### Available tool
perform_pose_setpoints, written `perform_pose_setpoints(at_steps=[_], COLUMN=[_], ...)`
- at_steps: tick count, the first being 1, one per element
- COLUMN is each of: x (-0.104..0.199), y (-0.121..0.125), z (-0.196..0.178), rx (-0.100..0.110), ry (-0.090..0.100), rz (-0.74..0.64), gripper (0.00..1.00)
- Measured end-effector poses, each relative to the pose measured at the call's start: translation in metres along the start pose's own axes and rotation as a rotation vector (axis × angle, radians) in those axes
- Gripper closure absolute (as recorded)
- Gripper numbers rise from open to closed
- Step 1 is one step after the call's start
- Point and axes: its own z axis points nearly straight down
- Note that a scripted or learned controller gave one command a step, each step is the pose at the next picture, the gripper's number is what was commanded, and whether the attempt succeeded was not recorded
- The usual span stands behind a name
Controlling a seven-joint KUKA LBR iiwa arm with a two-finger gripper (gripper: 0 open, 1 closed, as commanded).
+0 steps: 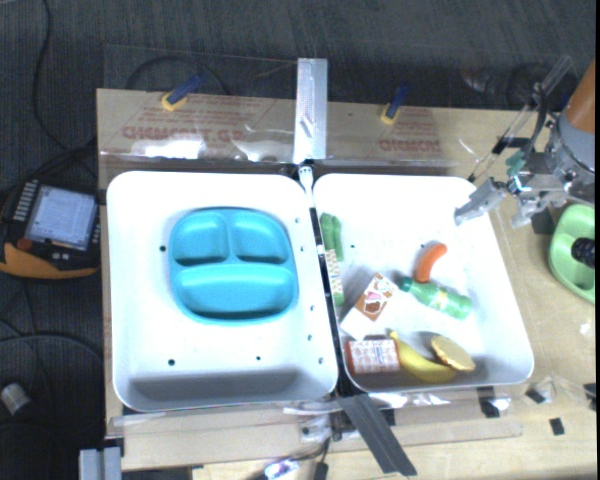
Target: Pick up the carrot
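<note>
The carrot [430, 260] is a short orange piece lying in the right bin [400, 193], just right of its middle and free of the other items. My gripper [496, 205] hangs over the bin's far right rim, up and to the right of the carrot and well apart from it. Nothing shows in its grasp.
Near the carrot lie a green bottle [440, 298], a small carton [377, 296], a banana [420, 360], a red box [372, 355] and a green vegetable [332, 238] by the divider. A blue sectioned plate [232, 265] fills the left bin. A green object [577, 248] sits on the bench at the right.
</note>
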Motion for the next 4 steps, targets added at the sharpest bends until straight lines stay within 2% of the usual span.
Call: perform_pose_setpoints(at_steps=[1, 2, 3, 4], x=[0.016, -0.02, 0.046, 0.017], y=[-0.005, -0.039, 0.016, 0.043], z=[0.147, 0.164, 0.189, 0.132], rx=[0.001, -0.006, -0.014, 0.0], ry=[0.001, 0.01, -0.002, -0.001], rz=[-0.074, 0.121, 0.248, 0.116], gripper=[0.0, 0.0, 0.0, 0.0])
